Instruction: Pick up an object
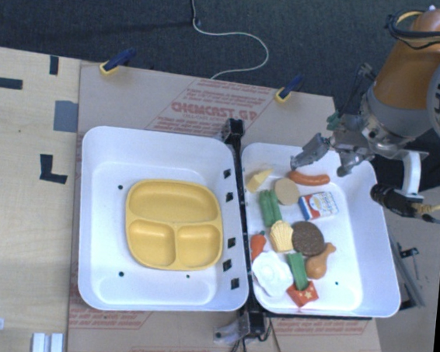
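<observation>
The gripper (330,154), fingers spread wide and holding nothing, hangs just above the sausage (309,177), whose long axis runs left-right across the right bin (376,250).

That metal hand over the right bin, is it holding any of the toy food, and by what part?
Nothing is held. The hand hangs open above the far end of the right white bin, just over the orange toy sausage, with nothing between its fingers.
</observation>
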`<state>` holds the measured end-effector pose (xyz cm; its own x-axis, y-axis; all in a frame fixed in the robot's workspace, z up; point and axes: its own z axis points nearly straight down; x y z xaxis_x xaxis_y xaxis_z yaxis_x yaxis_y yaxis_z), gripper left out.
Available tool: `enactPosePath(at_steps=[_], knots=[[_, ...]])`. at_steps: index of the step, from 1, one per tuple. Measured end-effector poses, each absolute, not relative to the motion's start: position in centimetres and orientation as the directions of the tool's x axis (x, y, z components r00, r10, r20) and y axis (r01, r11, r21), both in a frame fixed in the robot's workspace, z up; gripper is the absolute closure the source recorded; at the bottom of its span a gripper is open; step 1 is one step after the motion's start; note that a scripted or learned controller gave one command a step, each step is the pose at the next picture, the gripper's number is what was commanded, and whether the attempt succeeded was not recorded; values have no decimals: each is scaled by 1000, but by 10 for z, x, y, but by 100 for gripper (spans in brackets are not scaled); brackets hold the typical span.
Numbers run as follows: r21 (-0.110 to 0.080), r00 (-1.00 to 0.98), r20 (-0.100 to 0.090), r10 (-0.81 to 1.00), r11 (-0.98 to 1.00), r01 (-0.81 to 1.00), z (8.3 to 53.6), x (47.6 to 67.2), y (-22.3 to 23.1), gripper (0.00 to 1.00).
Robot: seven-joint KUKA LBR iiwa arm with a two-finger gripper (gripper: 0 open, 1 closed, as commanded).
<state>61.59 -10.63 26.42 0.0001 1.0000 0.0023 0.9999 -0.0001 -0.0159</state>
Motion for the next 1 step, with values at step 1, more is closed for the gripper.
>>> enactPosePath(at_steps=[1], knots=[[-4,-2,1,1000,2,1000,271,618,-106,0]])
